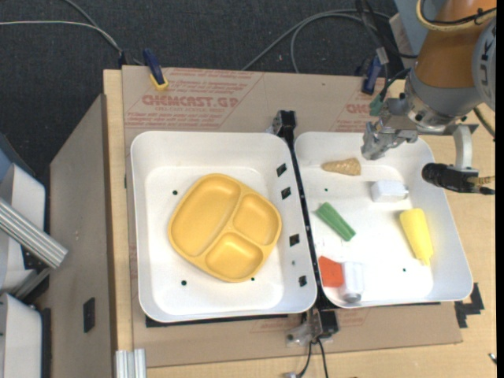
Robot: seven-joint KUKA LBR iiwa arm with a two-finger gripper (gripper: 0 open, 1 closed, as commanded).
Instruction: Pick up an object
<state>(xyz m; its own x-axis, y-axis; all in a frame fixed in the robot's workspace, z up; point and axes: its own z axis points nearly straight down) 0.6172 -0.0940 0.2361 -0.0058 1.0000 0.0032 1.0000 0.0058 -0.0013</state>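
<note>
Claw [376, 150]: over the right bin's [453, 286] far edge, beside the tan piece [342, 166]; grip state unclear.
Left bin [150, 290]: yellow tray [224, 227].

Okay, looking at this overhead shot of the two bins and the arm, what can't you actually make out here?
- Gripper, camera view: seen from above at the right bin's far edge; its own body covers the fingertips, so open or shut is unclear.
- Tan object: too small and soft to identify.
- Orange block and pale object beside it: too blurred to tell whether they touch.
- Arm: cut off by the top right edge.
</note>
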